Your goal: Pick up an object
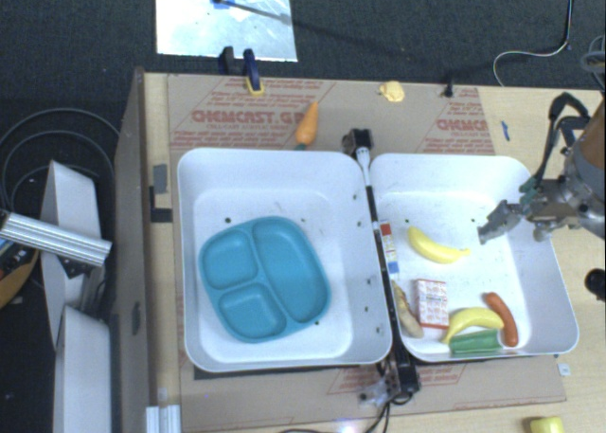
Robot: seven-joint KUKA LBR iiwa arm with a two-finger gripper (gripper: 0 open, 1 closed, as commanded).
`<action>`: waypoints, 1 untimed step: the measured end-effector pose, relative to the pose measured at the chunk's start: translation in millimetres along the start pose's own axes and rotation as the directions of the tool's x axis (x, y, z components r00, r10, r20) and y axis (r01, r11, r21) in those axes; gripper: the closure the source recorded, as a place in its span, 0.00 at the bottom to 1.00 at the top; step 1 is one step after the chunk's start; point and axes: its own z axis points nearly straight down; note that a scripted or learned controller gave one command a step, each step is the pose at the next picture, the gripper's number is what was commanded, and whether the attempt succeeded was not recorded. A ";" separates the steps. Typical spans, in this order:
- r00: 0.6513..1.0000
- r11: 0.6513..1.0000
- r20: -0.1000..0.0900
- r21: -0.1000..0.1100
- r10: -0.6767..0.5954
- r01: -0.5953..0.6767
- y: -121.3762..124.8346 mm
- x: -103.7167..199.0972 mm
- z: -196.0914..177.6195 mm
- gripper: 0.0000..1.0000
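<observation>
Camera view
Gripper (496, 225): over the right bin (540, 275), its tip right of the banana (436, 248) and apart from it; nothing between the fingers; spread or pressed together, cannot tell.
Near end of right bin: small carton (432, 304), second banana (473, 319), sausage (502, 317), green item (475, 343).
Left bin (204, 185): blue divided tray (264, 277).

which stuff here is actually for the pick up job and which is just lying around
For the job: gripper over the right bin; banana, small box, sausage, yellow and green pieces, all in that bin.

Lying about: blue divided tray in the left bin; carrot and yellow lump on the bench.
</observation>
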 end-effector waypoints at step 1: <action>1.000 1.000 0.000 0.004 0.001 -0.001 47.3 -19.3 102.0 0.00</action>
